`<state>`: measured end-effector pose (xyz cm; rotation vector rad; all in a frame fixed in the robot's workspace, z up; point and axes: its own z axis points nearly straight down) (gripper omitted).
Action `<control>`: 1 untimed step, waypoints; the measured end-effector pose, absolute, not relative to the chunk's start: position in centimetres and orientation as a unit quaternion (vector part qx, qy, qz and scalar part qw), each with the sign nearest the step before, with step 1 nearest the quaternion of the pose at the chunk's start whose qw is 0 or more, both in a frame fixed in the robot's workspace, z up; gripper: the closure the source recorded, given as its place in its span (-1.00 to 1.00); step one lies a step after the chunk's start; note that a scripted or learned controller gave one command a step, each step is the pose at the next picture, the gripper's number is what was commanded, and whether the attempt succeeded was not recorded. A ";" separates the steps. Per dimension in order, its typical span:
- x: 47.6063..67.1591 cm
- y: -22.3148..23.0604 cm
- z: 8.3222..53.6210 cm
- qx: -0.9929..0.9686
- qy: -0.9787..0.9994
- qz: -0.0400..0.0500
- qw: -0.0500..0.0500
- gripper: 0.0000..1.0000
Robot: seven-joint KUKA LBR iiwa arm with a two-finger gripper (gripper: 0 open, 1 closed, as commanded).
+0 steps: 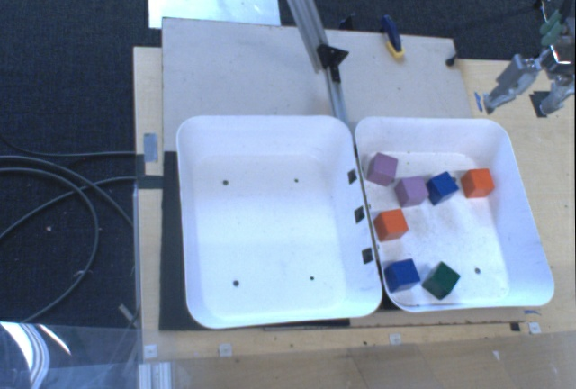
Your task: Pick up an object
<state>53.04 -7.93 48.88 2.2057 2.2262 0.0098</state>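
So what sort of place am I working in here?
Probably a robotics lab pick-test bench: two white bins side by side, coloured blocks in the right one, loose cables on dark carpet, gripper at the right edge.

I count seven small blocks in the right white bin (pixel 522 189): two purple (pixel 382 168) (pixel 411 191), two blue (pixel 441 187) (pixel 401 275), two orange (pixel 477 183) (pixel 390 223), one dark green (pixel 441 280), all resting flat.
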 end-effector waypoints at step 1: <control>53.7 -8.7 44.3 0.707 0.707 0.000 0.000 -1.00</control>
